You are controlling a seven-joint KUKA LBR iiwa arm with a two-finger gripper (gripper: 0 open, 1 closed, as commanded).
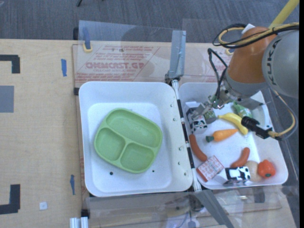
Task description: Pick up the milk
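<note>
A small white carton with black cow patches, the milk, sits in the back left part of the right bin. My gripper hangs right over it, reaching down from the orange-banded wrist at the upper right, and its tip meets the carton's top. I cannot tell whether the carton is gripped or only touched. A second cow-patterned carton lies on its side near the bin's front edge, well away from the gripper.
The right bin also holds a banana, a carrot, two sausages, a red-and-white packet, a tomato and a green item. A green divided plate lies in the left bin.
</note>
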